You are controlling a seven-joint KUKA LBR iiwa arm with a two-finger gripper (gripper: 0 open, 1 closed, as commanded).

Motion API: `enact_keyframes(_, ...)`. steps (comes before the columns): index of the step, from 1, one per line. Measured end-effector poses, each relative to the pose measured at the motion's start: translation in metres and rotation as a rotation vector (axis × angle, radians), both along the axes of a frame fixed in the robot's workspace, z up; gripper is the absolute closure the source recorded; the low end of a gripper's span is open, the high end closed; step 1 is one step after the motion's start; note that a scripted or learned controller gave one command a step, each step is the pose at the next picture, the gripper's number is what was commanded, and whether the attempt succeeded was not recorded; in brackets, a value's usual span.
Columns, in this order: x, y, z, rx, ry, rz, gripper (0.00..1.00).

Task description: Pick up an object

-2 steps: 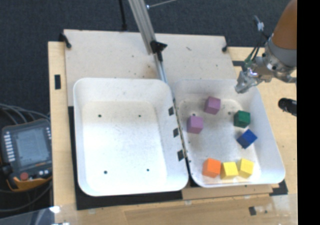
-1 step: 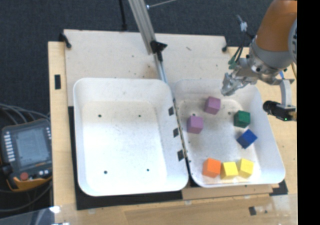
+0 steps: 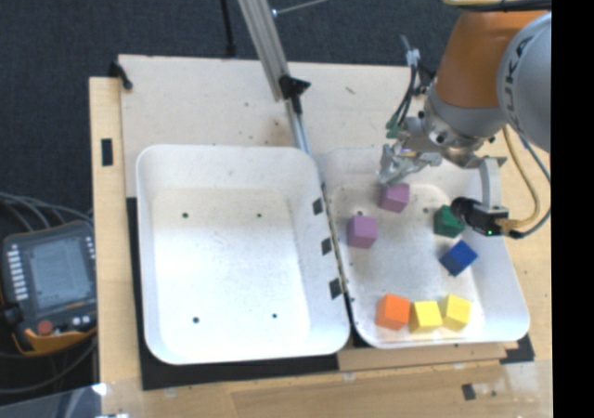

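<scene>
Right bin (image 3: 509, 309): gripper (image 3: 397, 172) directly above a purple cube (image 3: 394, 196); finger state unreadable; second purple cube (image 3: 362, 229) nearby.

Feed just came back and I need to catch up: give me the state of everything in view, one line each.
gripper: low in the right bin, right above a purple cube
upper purple cube: on bin floor under the gripper
second purple cube: loose, near divider
green cube: loose
blue cube: loose, tilted corner-on
orange cube: front row, touching yellow
two yellow cubes: side by side
left bin: resting level on the bench
</scene>
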State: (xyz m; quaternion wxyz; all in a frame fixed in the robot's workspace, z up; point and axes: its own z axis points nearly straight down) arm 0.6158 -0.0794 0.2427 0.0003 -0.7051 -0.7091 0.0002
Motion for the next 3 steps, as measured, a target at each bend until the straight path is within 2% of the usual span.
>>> enact_keyframes(2, -0.01, 0.086, -0.011, 0.001, 0.002, 0.0, 1.0)
enact_keyframes(3, -0.024, 0.134, -0.017, 0.001, 0.002, 0.001, 1.0)
